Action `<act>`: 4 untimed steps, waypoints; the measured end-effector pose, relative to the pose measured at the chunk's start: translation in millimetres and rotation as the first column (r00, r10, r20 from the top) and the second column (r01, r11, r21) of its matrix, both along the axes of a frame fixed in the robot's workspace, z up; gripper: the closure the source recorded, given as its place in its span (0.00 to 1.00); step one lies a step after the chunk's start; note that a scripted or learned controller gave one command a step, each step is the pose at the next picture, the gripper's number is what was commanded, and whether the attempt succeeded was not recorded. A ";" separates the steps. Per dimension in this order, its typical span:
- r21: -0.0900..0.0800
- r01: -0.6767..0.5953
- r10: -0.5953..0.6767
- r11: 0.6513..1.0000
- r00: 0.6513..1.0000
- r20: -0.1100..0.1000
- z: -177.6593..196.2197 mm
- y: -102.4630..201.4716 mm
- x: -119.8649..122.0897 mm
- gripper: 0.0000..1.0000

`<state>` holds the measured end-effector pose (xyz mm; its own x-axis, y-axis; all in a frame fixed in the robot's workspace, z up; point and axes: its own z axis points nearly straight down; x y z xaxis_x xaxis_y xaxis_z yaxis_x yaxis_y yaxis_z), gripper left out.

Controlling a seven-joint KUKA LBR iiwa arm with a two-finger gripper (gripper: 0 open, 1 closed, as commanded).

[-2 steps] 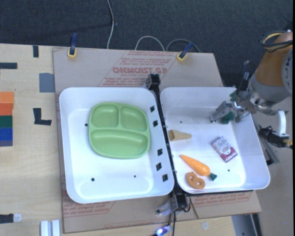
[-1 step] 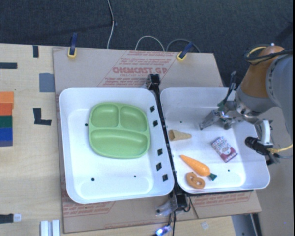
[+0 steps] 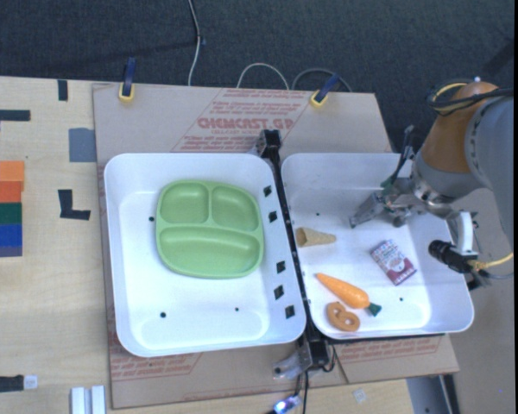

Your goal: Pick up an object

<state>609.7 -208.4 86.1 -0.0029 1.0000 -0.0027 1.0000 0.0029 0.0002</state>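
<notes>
Arm reached in from right over right bin. Left bin held green divided plate. Gripper hung low over right bin's upper half, fingers apparently spread, nothing between them, though hard to tell. Below it, apart: carrot, red-white packet, cone-shaped piece, pretzel.

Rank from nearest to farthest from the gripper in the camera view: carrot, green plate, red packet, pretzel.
From the gripper:
1. Red packet, just below and right of it in the right bin.
2. Carrot, lower in the right bin.
3. Pretzel, by the right bin's lower rim.
4. Green plate, over in the left bin.
</notes>
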 end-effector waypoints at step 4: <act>0.004 -0.003 0.003 1.000 1.000 0.000 130.9 60.3 -3.4 1.00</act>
<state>606.3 -148.1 217.0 -0.0059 1.0000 0.0011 1.0000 0.0059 -0.0002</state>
